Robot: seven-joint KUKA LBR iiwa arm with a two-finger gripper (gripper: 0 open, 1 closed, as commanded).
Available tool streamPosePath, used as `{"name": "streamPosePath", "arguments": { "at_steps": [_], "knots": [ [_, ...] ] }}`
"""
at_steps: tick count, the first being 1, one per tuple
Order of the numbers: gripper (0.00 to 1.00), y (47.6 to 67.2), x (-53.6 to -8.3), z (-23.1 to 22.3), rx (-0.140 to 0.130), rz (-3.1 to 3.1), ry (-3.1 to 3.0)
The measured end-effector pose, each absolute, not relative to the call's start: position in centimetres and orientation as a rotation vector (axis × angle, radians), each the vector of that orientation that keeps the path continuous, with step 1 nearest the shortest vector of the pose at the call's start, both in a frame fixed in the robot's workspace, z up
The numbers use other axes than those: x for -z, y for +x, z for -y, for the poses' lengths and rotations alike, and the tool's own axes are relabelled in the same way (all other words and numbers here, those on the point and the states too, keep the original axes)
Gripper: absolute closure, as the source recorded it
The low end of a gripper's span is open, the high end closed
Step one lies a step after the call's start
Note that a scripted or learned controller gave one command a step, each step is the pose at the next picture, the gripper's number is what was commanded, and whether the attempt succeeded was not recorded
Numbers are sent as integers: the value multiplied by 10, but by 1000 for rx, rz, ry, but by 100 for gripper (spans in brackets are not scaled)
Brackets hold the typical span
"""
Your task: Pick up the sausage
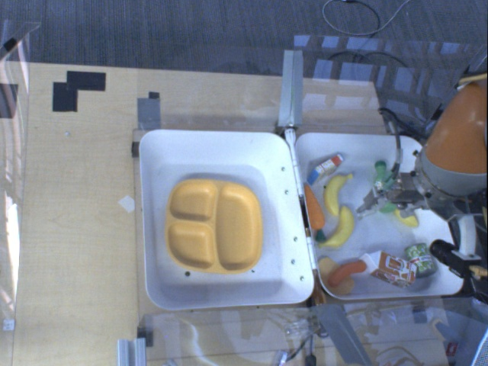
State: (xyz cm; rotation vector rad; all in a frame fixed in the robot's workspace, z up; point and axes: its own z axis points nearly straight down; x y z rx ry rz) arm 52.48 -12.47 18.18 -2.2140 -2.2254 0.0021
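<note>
The approach step is being judged in hand: the end effector [379, 197], its opening not discernible, is being positioned above the sausage [348, 269], which is lying untouched below-left, requiring descent.

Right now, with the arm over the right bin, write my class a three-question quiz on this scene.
1. True or false: the sausage lies in the left bin.
2. Which is nearer the sausage: (a) the yellow tray or (b) the small carton?
3. Fill in: the gripper hovers above the ___ bin.

Key: 1 false, it lies in the right bin; 2 b; 3 right.
</note>
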Motion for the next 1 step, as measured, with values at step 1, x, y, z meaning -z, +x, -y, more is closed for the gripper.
{"name": "streamPosePath", "arguments": {
  "at_steps": [1],
  "knots": [
    [0, 491, -88, 105, 10, 2447, -1986]
  ]
}}
